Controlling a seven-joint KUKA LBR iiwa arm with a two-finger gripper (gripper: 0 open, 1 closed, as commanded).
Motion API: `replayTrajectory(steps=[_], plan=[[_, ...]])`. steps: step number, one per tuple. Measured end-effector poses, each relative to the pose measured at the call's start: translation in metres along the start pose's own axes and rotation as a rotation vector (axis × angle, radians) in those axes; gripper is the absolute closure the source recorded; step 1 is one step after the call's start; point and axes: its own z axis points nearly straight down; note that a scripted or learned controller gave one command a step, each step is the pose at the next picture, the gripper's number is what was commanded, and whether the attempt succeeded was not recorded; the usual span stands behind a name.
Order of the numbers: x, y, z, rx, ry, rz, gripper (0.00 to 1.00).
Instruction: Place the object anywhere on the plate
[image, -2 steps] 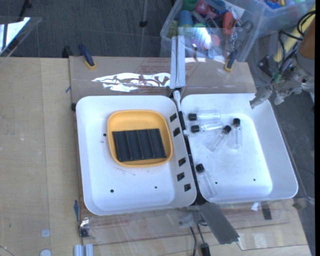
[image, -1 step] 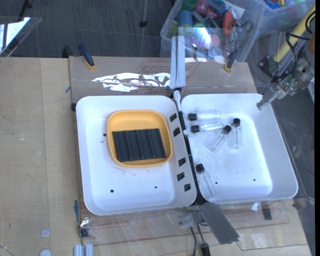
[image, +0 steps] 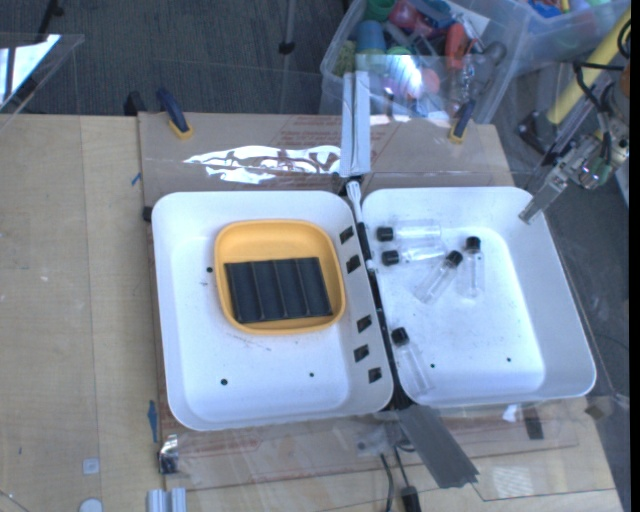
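Nearest the camera: one clear vial with a black cap (image: 408, 357) lying at the lower left of the right bin (image: 560, 350), close to the divider. Four more vials (image: 440, 262) sit clustered in that bin's upper middle, two parallel, two angled and nearly touching. Likely light, rigid, slick, round plastic or glass: prone to rolling and squirting out. Best grip is across the barrel mid-length; the lone vial is the easiest pick. Target plate (image: 278, 274), yellow with a dark ribbed insert, sits in the left bin (image: 190, 380). Gripper (image: 533, 208) hangs at the upper right corner, holding nothing; can't tell its opening.
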Motion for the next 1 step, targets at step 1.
replayTrajectory(steps=[1], plan=[[-0.0016,0.0004,-0.0118,-0.006,-0.007,0.003,1.00]])
